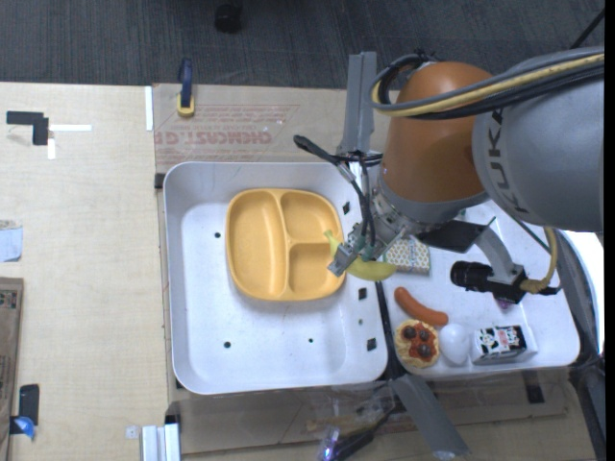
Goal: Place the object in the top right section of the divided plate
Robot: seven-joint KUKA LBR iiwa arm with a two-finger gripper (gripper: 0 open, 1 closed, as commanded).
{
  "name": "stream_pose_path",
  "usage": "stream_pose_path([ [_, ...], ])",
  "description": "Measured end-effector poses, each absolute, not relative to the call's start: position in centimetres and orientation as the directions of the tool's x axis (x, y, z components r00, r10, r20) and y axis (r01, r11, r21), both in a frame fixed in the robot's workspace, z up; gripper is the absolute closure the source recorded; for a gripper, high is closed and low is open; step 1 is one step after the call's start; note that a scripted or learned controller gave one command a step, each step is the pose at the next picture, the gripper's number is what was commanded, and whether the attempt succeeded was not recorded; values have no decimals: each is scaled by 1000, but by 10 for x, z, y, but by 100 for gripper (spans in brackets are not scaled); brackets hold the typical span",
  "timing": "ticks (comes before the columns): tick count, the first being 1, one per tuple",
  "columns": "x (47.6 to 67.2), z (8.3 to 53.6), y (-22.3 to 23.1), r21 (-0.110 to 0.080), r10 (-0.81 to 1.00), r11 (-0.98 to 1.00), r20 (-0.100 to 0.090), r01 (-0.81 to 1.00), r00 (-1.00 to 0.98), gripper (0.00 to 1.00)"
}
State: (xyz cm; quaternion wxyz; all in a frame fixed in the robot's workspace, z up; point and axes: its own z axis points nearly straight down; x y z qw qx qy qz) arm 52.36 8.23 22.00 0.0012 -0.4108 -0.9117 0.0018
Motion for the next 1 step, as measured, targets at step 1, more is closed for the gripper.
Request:
stream_pose_path([
  [1,557,195,48,-3,673,740,1,673,-740,100],
])
